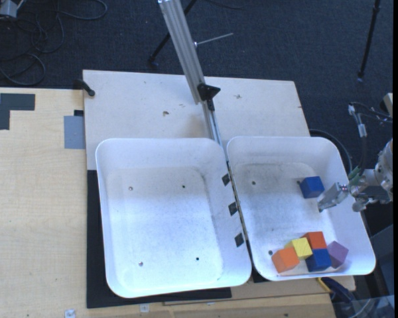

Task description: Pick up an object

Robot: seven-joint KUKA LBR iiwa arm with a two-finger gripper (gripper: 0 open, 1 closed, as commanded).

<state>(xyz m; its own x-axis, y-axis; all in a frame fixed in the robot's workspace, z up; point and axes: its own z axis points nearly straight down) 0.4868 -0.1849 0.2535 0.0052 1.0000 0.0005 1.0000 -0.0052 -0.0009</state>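
The end effector (331, 197) is hanging over the right rim of the right bin (278, 146), reaching in from the right; I cannot tell how far open it is, and nothing is showing in its grip. A blue cube (311, 187) is sitting alone just left of it on the bin floor. Well apart, at the near edge, a cluster is lying together: orange block (285, 259), yellow block (302, 247), red-orange block (316, 238), second blue block (318, 260), purple block (337, 252). The left bin (113, 177) is resting beside it on the worktop (139, 105).

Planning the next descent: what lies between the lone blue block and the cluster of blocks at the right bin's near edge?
Bare white bin floor, by the camera view, between the blue block and the cluster.
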